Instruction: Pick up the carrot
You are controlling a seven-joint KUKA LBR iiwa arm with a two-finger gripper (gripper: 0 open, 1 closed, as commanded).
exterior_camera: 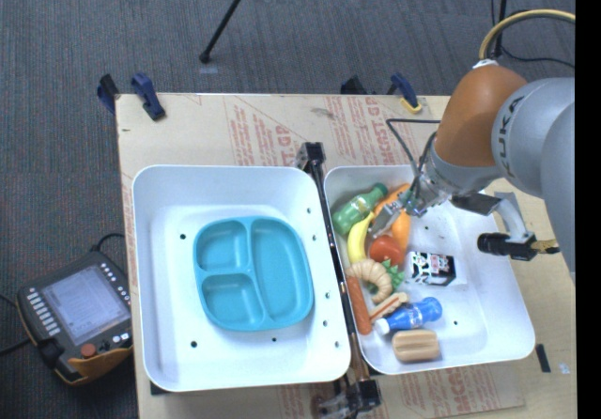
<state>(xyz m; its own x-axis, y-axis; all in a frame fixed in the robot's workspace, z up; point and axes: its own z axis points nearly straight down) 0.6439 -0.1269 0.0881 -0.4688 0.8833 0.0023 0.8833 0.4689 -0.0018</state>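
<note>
A grey KUKA arm (526, 140) with an orange band is reaching in from the right over the right-hand white bin (498, 314), its end effector (392, 217) hanging low among a heap of toy food at the bin's left side. The tips are sitting right by an orange piece (401, 229) and a red tomato (384, 250) — whether the end effector is wide or narrow cannot be told from here, and nothing can be seen gripped in it.

The carrot (361, 310) is lying along the left wall of that same bin, a slim orange stick running toward the near edge, just beside a pretzel (372, 278) and well below the end effector. Around it, a yellow banana (358, 239) is curving beside a green bottle (356, 209); a blue bottle with a white cap (409, 316) is lying near the carrot's lower end, a tan bread loaf (415, 345) is sitting just in front of that, and a small black-and-white carton (430, 267) is resting toward the middle of the bin.

In the left white bin (160, 314) a blue divided plate (253, 271) is lying flat. Both bins are sitting side by side on the plywood desk (235, 126), with blue clamps (146, 94) gripping its far edge — and a teach pendant (75, 314) is resting on the carpet to the left.
</note>
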